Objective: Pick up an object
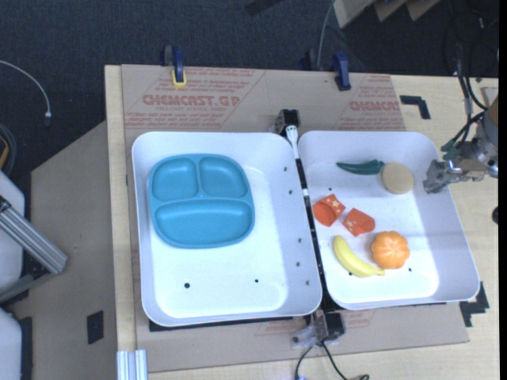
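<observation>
The right white bin (444,283) holds a dark green pepper (360,166), a beige round object (398,179), two red pieces (329,209) (359,222), an orange (390,249) and a yellow banana (355,258). My gripper (440,176) hangs at the bin's right rim, just right of the beige round object. Nothing shows between its tips.
The left white bin (261,291) carries a blue sectioned plate (202,200). Both bins sit on a cardboard sheet (238,93) held by blue clamps (176,60) at the back. Cables (467,85) run along the right.
</observation>
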`<state>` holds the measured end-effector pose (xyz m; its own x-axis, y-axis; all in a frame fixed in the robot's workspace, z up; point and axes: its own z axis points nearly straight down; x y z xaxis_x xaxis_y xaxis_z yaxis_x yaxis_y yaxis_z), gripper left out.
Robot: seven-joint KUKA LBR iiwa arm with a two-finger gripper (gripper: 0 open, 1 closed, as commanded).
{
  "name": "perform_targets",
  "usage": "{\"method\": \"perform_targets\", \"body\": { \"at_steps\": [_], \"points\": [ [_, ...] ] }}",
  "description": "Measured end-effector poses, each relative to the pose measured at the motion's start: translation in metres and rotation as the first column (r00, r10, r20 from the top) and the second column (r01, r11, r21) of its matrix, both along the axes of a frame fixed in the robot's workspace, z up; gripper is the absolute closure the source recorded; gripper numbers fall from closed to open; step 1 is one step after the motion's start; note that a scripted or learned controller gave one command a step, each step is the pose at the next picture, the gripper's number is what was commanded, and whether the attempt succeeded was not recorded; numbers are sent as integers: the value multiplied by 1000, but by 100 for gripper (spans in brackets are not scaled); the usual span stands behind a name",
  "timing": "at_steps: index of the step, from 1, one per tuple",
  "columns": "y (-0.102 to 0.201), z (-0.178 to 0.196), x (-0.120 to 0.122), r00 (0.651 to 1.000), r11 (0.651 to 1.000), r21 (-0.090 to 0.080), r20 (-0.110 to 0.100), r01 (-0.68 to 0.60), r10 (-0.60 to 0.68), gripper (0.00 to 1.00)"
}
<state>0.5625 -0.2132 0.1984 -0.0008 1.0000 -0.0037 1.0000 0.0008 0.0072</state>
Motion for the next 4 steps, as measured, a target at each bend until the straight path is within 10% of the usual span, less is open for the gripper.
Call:
{"method": "perform_targets", "body": {
  "at_steps": [1, 4],
  "points": [
    [0, 27, 1, 1000, 1000, 0, -1, 0, 0, 100],
    [152, 33, -45, 1000, 1000, 7, -10, -5, 5, 100]
  ]
}}
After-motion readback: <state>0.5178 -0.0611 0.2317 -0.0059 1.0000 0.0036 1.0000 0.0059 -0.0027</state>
